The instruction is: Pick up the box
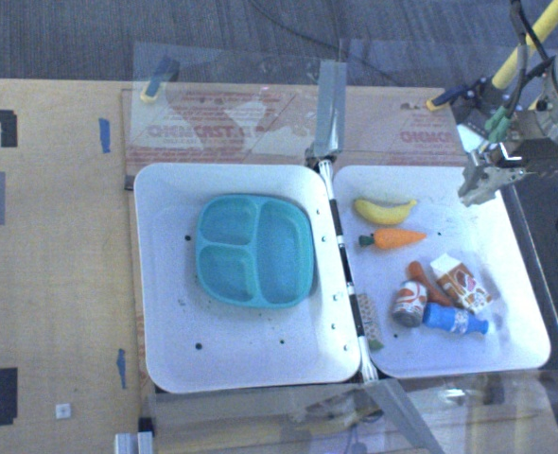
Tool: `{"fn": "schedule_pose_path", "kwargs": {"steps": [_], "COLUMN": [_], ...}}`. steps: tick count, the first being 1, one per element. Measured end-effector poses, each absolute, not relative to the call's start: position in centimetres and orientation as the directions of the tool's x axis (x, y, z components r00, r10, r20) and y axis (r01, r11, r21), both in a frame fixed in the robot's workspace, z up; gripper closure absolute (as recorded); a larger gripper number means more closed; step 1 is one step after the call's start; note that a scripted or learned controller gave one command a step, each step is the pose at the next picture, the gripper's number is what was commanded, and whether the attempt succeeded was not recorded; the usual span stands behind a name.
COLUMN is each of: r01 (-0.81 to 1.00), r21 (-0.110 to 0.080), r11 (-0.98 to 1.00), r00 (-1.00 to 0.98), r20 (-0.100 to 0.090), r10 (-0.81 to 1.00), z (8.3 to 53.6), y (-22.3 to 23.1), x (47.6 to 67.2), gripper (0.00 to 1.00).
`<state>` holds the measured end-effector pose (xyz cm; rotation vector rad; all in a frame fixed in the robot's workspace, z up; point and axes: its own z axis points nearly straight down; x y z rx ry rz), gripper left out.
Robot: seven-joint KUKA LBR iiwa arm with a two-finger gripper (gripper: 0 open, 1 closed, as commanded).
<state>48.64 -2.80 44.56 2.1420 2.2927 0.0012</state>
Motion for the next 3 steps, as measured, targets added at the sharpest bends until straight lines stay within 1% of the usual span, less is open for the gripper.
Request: {"fn": "schedule_pose_path", "kwargs": {"steps": [3], "r01": [0.996], "r21": [0.012], "r11": [0.088], "r00": [-0.088], "r20": [-0.007], "r10": [0.996], "z": [47.7], "y": [-1.9], "x": [49.0], "gripper": [1.00]}}
